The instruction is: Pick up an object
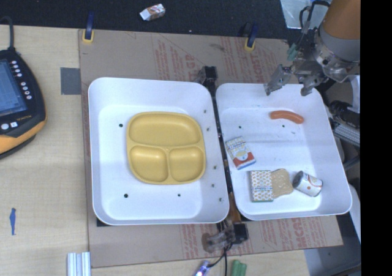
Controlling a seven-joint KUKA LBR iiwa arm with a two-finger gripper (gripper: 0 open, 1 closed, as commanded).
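Above the right bin's [331, 146] far edge, our gripper [293, 82] hangs with jaws spread and nothing between them. The sausage [287, 116] lies just below, near the far right corner; we judge it light, soft and slippery, best pinched across its middle.

Left bin [101, 146]: holds a divided tray [166, 147] near its middle.
Right bin [331, 146]: just beside the left bin, on its right.
Sausage [286, 116]: in the right bin, toward the far side.
Small carton [240, 152]: in the right bin, near its left wall.
Packet [261, 185]: near side of the right bin, touching a cracker [282, 183] on its right.
Can [307, 183]: right of the cracker, lying on its side.
Gripper [291, 87]: above the right bin's far edge, behind the sausage.
Handheld controller [17, 104]: on the bench, well left of both bins.
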